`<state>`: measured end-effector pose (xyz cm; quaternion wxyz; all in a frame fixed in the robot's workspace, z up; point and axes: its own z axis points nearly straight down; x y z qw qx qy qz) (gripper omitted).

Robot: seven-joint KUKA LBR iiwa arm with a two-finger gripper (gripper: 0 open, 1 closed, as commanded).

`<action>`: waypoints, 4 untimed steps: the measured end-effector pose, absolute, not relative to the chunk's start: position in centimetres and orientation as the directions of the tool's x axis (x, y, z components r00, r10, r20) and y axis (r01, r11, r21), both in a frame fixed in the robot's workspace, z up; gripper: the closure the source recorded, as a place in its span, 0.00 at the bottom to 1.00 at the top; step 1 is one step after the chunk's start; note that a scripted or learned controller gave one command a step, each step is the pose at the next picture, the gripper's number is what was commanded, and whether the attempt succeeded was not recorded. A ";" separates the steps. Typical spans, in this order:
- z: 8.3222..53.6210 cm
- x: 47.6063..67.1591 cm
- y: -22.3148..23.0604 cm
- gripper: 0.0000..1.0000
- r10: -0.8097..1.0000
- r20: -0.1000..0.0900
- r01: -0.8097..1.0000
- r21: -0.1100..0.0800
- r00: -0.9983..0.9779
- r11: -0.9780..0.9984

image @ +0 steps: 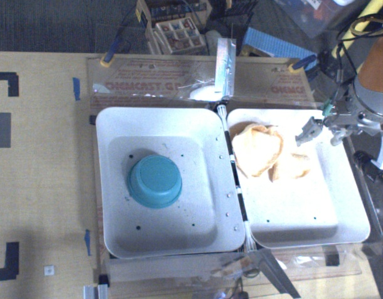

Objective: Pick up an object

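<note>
**binwatcher:** Nearest the lens it's just the front rim of the left bin [172,251]. What's inside?

**iiwa_arm:** One teal bowl [155,180], flipped upside down, sitting left of centre on that bin's floor. The right bin [303,229] has a crumpled pale yellowish cloth thing [258,149] in its far-left part.

**binwatcher:** And your hand?

**iiwa_arm:** My gripper [320,131] hangs over the right bin's far right side, fingers apart, nothing between them. It's near the cloth, not touching it.

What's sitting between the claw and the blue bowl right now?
In the camera view, the pale crumpled cloth in the right bin and the bins' meeting rims lie between the claw and the blue bowl.
</note>
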<state>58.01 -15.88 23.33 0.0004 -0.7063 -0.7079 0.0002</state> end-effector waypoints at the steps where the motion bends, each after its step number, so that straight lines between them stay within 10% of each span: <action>1: 10.4 58.9 -14.1 0.00 0.999 0.000 0.999 -0.001 -0.038 0.038; 2: 8.9 60.7 -9.4 0.00 0.958 -0.002 0.958 0.006 -0.288 0.288; 3: 10.2 60.9 -9.8 1.00 0.959 -0.006 0.959 0.013 -0.282 0.283; 4: 18.6 64.0 -2.4 1.00 0.863 -0.005 0.863 0.004 -0.505 0.505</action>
